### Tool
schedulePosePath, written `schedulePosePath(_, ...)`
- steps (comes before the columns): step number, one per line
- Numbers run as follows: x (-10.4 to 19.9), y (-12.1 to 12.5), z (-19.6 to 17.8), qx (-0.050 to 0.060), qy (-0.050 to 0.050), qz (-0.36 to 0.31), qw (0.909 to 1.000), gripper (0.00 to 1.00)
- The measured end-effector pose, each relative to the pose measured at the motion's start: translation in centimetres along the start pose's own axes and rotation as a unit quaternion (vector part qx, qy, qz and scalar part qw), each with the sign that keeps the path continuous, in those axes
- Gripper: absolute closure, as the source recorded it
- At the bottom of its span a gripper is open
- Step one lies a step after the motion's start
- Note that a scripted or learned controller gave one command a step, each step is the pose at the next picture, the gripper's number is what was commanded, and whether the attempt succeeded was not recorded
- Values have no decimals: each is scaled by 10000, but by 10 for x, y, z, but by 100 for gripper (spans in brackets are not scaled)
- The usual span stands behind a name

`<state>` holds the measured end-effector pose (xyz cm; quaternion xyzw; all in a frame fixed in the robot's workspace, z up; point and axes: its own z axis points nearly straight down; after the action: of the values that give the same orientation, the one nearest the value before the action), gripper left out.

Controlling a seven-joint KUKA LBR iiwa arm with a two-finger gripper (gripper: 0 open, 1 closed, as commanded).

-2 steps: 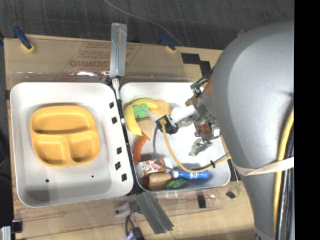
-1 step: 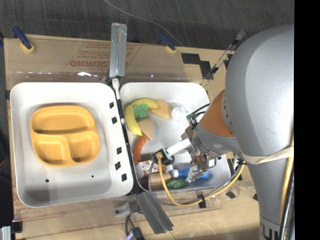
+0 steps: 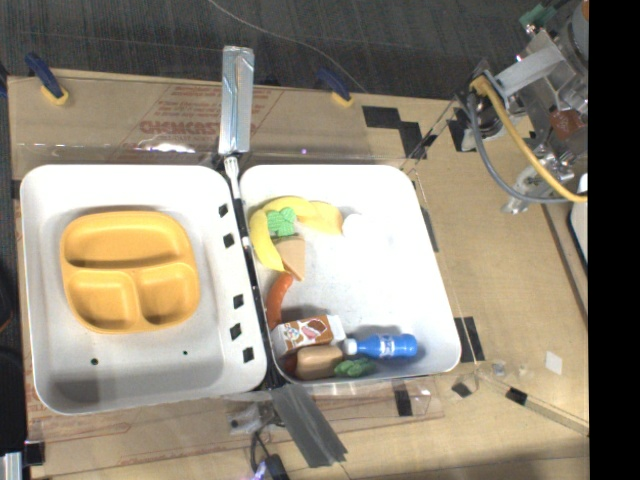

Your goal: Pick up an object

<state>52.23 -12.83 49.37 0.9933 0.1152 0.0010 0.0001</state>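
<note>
Across the middle of the frame, on a tan bench [image 3: 500, 268], sit two shallow white bins side by side. At left, the left bin [image 3: 40, 268] holds a yellow divided tray [image 3: 130, 268] with one long compartment above two smaller ones. To its right, the right bin [image 3: 400, 268] holds the small objects, all gathered along its left wall and lower edge, well apart from the arm.

Up in the right corner of the frame, the arm's wrist end [image 3: 545, 88] hangs over the bench outside both bins, a cluster of grey metal with yellow and grey cables looping below it. Whether the gripper is open or shut I cannot tell, and nothing is seen held in it.

Among the objects, largest first: a yellow banana [image 3: 265, 233] curves down the upper left of the right bin, with a small green piece [image 3: 284, 223] lying on it and a tan wedge [image 3: 293, 258] just below. An orange-red sausage-like piece [image 3: 279, 298] runs down beside the dividing wall. Near the lower edge lie a brown-and-white carton [image 3: 305, 332], a blue bottle with a white cap [image 3: 385, 347], a tan block [image 3: 318, 361] and a small green item [image 3: 352, 367].

Reddish print on the clear sheet behind the left bin is too faint to read.
</note>
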Motion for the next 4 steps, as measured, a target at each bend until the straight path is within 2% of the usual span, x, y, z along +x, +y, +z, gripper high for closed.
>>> schedulePosePath(1,-7,-34,125,30,-59,-1711,9852,0)
schedulePosePath(2,15,-30,381,55,-75,-2306,9730,0)
schedulePosePath(3,5,50,401,24,-47,-145,9999,0)
schedulePosePath(4,93,-3,389,34,-24,82,10000,0)
